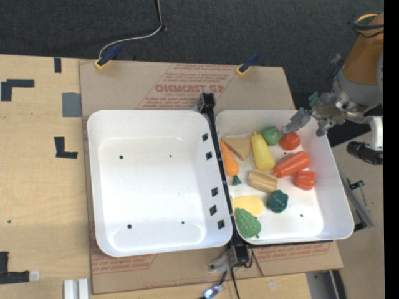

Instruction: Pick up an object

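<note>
Tomato (289,141), the small red piece at the right bin's (324,229) far edge, lies just below the end effector (298,122), whose state I cannot tell, and crowding by the green pepper (270,135) and long red pepper (292,163) could make a grasp slip or nudge neighbours.

Look at your arm (365,67) and you see a rounded orange band, amber and glossy, sitting above a pale grey wrist section. Below that the grey metal head narrows into a cluster of small dark and silver parts with a hint of green at one side. From it a slim grey two-finger gripper (298,122) juts out, its finger (295,123) flat and dull-coloured.
</note>
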Robot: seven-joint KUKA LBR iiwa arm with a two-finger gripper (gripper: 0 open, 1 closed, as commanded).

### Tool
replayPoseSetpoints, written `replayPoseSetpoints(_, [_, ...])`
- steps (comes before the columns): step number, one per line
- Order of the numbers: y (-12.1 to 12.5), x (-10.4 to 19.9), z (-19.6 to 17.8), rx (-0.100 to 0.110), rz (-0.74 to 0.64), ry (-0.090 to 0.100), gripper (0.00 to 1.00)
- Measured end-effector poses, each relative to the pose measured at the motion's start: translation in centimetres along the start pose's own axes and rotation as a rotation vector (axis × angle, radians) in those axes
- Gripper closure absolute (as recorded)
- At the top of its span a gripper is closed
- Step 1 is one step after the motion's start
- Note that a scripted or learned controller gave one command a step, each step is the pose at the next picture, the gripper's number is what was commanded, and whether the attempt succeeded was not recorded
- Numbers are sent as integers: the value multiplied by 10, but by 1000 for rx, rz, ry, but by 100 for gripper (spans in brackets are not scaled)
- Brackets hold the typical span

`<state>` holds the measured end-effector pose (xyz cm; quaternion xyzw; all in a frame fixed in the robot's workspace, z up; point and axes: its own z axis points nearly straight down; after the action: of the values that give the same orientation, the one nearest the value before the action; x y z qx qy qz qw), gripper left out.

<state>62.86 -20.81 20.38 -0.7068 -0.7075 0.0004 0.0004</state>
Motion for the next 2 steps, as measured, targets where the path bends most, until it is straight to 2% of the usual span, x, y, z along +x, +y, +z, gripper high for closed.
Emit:
replayPoseSetpoints(1, [12, 66, 108, -7, 0, -1, 0])
replayPoseSetpoints(2, [27, 76, 112, 14, 15, -10, 0])
